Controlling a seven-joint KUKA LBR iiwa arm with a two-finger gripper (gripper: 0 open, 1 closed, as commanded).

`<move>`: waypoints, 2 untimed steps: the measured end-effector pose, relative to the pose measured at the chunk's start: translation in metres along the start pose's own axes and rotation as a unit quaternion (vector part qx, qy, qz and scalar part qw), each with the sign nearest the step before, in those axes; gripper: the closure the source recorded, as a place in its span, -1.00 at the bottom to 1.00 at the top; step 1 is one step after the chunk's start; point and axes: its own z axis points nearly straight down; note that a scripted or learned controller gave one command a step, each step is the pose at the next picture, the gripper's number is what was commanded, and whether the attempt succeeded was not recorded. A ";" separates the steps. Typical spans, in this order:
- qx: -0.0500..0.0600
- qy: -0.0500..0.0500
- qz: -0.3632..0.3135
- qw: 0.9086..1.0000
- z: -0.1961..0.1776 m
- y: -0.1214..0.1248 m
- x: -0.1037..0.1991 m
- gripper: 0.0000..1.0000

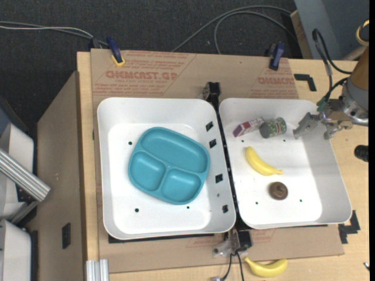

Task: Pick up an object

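Since the task names no particular object, the choice falls among four things in the right bin (328,186), and what matters is how they lie from the gripper (316,125); it hangs over the bin's upper right edge, and everything lies to the camera view's left of it or lower left; the fingers look spread apart with nothing between them, though they are small and grey against the white wall, so I judge this with some caution. Nearest is a small can (273,127) with a green label, lying on its side, its long axis running roughly left to right, pointing toward the gripper; touching or just beside its left end lies a small pink-and-white carton (248,127), also flat, tilted slightly. The banana (261,162) sits lower, near the bin's middle, curved, its length running diagonally from upper left to lower right, well apart from the others; below it rests a brown doughnut-like round (278,190). The left bin (111,157) holds a teal divided plate (169,164), farthest from the arm.
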 end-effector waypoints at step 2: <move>-0.004 -0.001 -0.002 1.000 0.055 0.006 0.002 -1.00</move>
